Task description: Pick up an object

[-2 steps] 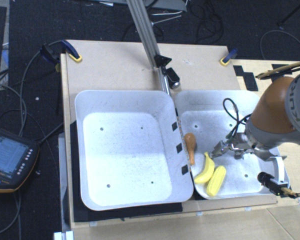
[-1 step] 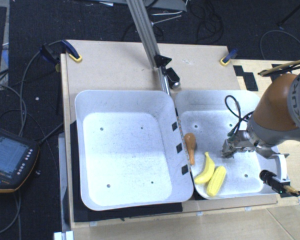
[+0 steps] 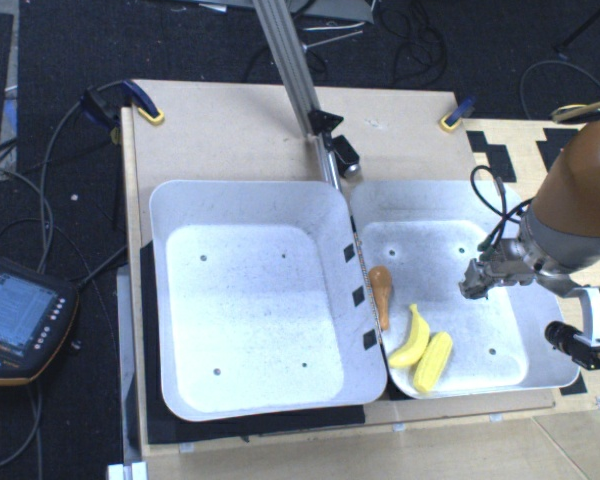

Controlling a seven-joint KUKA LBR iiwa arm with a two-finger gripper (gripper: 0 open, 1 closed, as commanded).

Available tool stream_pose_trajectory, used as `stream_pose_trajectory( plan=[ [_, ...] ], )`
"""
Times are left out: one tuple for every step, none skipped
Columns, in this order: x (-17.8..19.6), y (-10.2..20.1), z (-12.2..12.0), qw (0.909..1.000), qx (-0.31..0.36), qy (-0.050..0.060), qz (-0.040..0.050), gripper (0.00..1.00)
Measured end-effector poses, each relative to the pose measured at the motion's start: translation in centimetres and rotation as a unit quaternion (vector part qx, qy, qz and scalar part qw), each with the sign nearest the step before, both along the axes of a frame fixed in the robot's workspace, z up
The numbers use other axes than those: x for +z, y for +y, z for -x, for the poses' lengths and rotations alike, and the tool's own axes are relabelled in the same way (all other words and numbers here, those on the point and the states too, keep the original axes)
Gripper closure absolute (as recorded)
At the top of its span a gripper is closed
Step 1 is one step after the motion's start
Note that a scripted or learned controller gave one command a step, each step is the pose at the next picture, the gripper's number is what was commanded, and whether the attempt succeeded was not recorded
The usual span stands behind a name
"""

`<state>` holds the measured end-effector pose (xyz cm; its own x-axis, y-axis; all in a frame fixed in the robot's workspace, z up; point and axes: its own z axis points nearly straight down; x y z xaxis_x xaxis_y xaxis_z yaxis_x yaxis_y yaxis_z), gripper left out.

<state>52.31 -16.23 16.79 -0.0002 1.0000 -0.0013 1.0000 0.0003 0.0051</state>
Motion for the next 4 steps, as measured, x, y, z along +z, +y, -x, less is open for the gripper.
stream_pose_trajectory(
  plan=[
    [6.0, -0.7, 0.1, 1.0000, 0.000, 0.000, 0.0000, 1.00],
    [6.8, -0.7, 0.1, 1.0000, 0.000, 0.002, -0.0006, 1.00],
    [5.9, 4.4, 0.5, 1.0000, 0.002, 0.003, -0.0011, 1.00],
    [6.8, 9.9, 1.0, 1.0000, 0.003, 0.002, -0.0013, 1.00]
  ],
)
